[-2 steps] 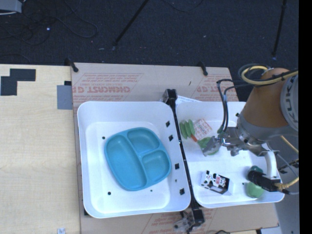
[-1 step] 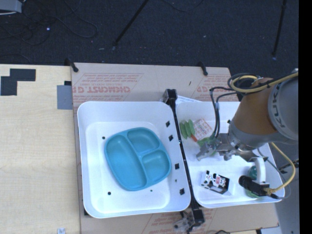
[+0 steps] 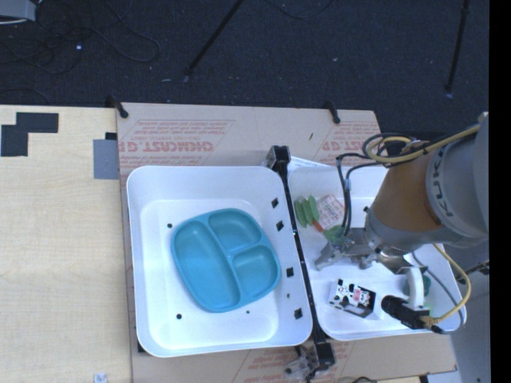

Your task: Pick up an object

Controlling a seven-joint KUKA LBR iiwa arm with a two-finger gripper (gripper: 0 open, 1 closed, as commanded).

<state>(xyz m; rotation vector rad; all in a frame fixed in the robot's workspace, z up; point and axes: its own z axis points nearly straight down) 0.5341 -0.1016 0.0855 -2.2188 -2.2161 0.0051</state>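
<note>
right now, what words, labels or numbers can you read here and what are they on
Red print on the cardboard sheet under the bins: upside down and blurred, not legible.
Dark letters on the grey arm: partly cut off, not readable.
Small black and white card in the right bin: markings too small to read.

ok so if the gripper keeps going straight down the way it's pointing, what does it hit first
Most likely the bare floor of the right bin, just left of the small black-and-white object. The gripper hangs over that patch below the green item. Depth is hard to judge from above.
</note>
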